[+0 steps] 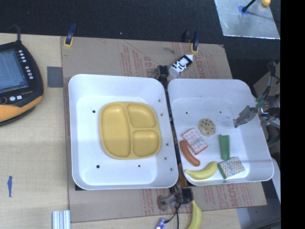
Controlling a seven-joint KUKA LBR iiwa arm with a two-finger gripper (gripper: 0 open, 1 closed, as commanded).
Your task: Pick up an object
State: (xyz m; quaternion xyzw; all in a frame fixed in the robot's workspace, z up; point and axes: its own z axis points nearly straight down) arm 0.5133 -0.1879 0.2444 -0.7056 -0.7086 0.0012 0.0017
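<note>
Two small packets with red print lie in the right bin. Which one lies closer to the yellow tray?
The packet beside the sausage, left of the green block. The other packet lies in the bin's lower right corner, beyond the banana.

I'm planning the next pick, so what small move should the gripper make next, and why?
Probably move left and down toward the green block. The gripper sits near the right bin's right wall, above the objects, and that block lies closest.
</note>
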